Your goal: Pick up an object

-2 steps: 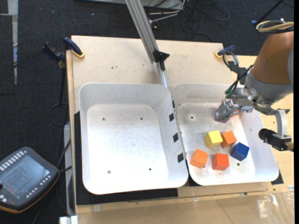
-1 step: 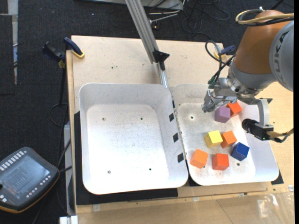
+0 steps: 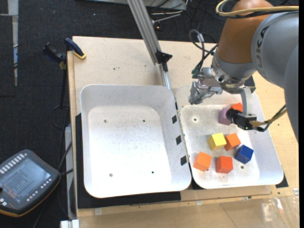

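Near the right white bin's (image 3: 266, 175) far-left corner, the claw (image 3: 197, 98) hangs, state indeterminate; no coloured cube grasped yet.

The arm (image 3: 266, 37) at the upper right of the frame has a smooth grey shell with a rounded orange band above the wrist and part of dark lettering on the grey. A thin yellowish cable loops over the orange. Its gripper (image 3: 198, 95) is metallic grey.
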Controlling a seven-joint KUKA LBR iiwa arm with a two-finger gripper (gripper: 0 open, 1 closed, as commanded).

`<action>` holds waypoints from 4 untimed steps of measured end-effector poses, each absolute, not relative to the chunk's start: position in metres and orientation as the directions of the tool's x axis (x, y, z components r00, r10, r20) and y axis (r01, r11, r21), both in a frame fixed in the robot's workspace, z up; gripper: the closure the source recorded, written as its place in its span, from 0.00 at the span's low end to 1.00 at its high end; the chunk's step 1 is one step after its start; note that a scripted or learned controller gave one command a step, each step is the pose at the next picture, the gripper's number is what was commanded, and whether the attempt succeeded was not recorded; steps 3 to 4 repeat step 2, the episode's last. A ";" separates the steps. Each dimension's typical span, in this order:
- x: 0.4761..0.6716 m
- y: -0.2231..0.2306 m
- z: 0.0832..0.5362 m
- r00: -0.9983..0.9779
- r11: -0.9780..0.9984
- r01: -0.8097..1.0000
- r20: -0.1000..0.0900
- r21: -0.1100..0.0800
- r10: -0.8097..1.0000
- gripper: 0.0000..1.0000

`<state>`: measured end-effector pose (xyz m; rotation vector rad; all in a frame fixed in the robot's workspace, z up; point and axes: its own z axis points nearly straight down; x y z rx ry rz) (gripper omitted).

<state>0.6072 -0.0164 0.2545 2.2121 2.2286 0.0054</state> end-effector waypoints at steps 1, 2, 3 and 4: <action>0.629 0.029 0.236 -0.007 0.007 1.000 0.001 0.001 1.000 1.00; 0.651 0.081 0.225 -0.007 0.006 1.000 0.001 0.002 1.000 1.00; 0.651 0.081 0.225 -0.007 0.006 1.000 0.001 0.002 1.000 1.00; 0.651 0.081 0.225 -0.007 0.006 1.000 0.001 0.002 1.000 1.00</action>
